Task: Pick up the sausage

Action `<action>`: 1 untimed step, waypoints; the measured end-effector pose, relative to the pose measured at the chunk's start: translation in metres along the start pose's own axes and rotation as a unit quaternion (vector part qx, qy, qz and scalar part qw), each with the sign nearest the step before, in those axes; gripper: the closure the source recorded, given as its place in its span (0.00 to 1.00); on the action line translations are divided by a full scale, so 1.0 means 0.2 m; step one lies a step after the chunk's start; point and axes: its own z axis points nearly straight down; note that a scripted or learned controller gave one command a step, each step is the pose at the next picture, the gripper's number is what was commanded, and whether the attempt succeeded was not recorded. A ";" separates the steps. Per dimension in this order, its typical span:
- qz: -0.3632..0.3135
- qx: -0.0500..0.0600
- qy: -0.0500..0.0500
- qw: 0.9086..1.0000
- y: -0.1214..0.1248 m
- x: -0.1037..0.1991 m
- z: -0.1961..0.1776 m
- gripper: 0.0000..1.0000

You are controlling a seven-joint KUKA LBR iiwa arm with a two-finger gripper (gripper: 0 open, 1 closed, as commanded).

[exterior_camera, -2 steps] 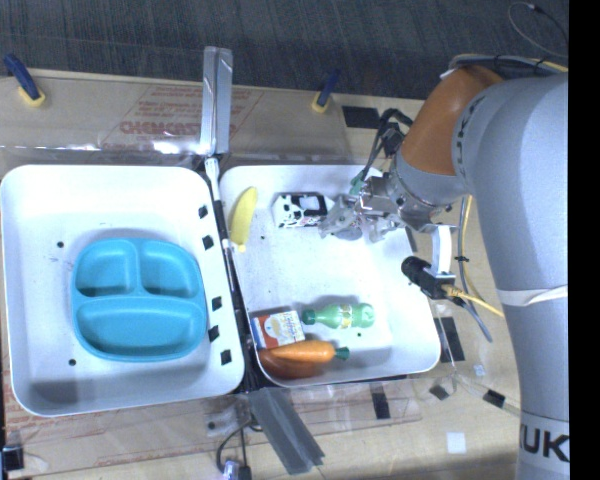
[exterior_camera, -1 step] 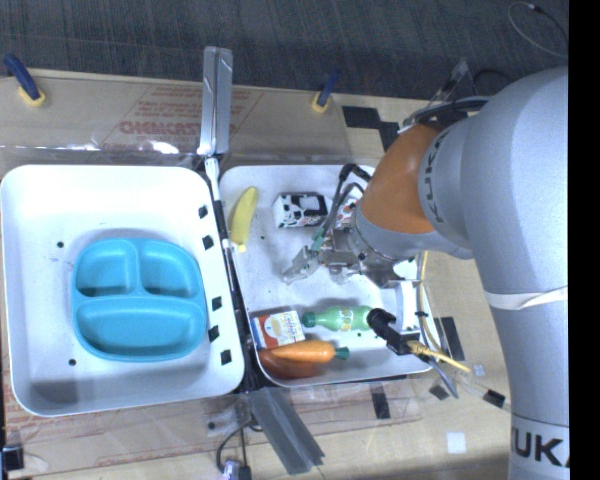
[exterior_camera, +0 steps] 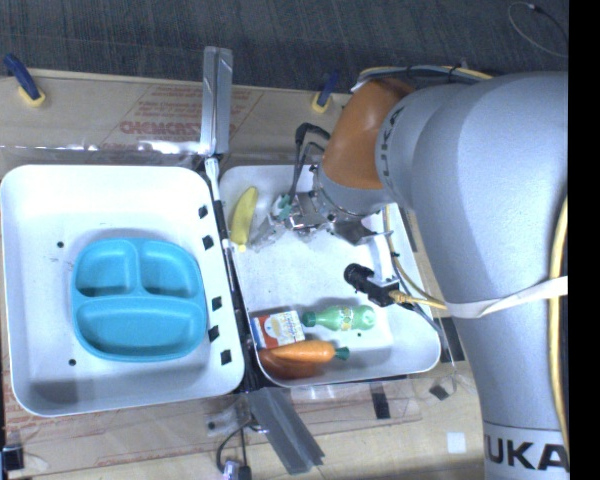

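A dark reddish-brown piece that looks like the sausage (exterior_camera: 284,369) lies against the near wall of the right bin (exterior_camera: 420,353), partly under an orange carrot (exterior_camera: 302,352). My gripper (exterior_camera: 276,222) is low at the far left of the same bin, right beside a yellow banana (exterior_camera: 242,215). It is well away from the sausage. The wrist and arm hide much of the bin's far right part.
A green bottle (exterior_camera: 346,318) and a red and white packet (exterior_camera: 278,326) lie just beyond the carrot. The left bin (exterior_camera: 20,268) holds a blue divided tray (exterior_camera: 138,300). A black cable fitting (exterior_camera: 365,281) hangs over the right bin's middle.
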 end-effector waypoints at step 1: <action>0.019 0.018 0.007 1.000 0.15 -0.07 0.02 0.00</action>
